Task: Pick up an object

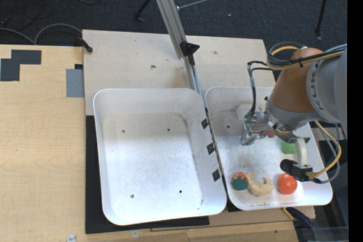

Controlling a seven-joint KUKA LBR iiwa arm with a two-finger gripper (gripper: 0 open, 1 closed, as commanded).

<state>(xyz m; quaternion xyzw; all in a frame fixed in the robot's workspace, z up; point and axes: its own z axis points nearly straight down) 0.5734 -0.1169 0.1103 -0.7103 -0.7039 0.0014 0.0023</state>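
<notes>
From my remote station I see, on the counter (136, 59), the left bin (108, 122), then the right bin (227, 102) with the end effector (249, 136) low over its middle, finger state indeterminate, and near it a strawberry-like piece (239, 181), beige object (260, 186) and tomato (287, 183).

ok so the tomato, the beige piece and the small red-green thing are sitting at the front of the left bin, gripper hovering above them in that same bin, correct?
Wrong bin. The camera view shows the tomato, beige piece and small red-green thing at the front of the right bin, with the gripper above them there.
</notes>
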